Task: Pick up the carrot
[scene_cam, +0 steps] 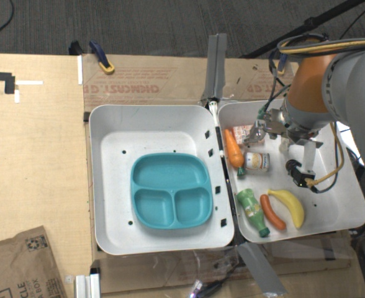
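Grey arm (331,73) reaching over the right bin (356,210), teal divided plate (170,188) sitting in the left bin (108,166), carrot (233,149) lying along the right bin's left wall beside a small jar (257,161), jaws' state impossible to tell

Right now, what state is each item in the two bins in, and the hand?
carrot: lying flat in the right bin, by its left wall, not gripped
small jar: on its side
green bottle: lying down
banana: lying flat
sausage: lying flat beside the banana
teal plate: flat in the left bin
hand: over the right bin, near the carrot
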Available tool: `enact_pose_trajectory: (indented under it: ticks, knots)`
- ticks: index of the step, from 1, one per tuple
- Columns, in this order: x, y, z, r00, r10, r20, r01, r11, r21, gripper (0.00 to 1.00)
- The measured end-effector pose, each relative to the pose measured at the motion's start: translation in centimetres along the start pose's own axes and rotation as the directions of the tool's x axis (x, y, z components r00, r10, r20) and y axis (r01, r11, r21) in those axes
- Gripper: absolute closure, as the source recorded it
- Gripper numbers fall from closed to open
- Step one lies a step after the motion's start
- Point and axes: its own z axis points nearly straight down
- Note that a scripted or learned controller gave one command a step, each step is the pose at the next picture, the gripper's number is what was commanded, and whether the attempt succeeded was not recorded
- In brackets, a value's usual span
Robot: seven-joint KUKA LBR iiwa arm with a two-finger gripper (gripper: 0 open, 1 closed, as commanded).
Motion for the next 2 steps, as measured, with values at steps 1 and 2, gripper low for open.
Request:
enact_pose_trajectory:
  ticks: [1,2]
  knots:
    - [-1.61,1.42,-5.61,0.989,0.147,0.005,-0.147,0.989,0.034,0.0]
    - [-1.6,1.42,-5.6,0.989,0.147,0.005,-0.147,0.989,0.034,0.0]
